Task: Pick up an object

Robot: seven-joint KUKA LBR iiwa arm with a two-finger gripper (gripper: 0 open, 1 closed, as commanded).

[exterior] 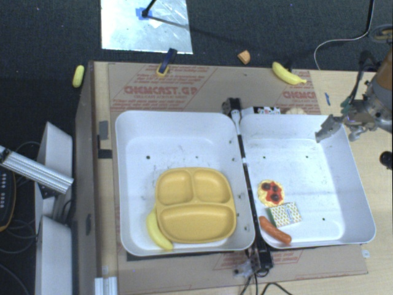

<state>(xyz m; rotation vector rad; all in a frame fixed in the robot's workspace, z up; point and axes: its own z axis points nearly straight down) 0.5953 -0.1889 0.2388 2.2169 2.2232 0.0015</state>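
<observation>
1. The pincer (334, 126) hangs over the far right corner of the right bin (319, 165), on an arm that enters from the right edge of the view. One grey finger (325, 129) points toward the bin floor; whether the pincer is wide or narrow cannot be told, and nothing is seen in it.
2. Candidate things lie together at the near left corner of the right bin: a small pizza slice (271, 192), a patterned packet (285, 214) just beside it, and a sausage (274, 230) along the near wall.
3. Step in hand, as judged: the approach, with no thing yet grasped. The next move calls for travel across the bin toward that cluster, then a descent onto one piece clear of its neighbours.
4. In the left bin (178, 140) a yellow tray (195, 204) partly covers a banana (158, 231).
5. Hard to make out: the wrist is cut off at the right edge, and the packet's pattern is possibly print, too small to read.
</observation>
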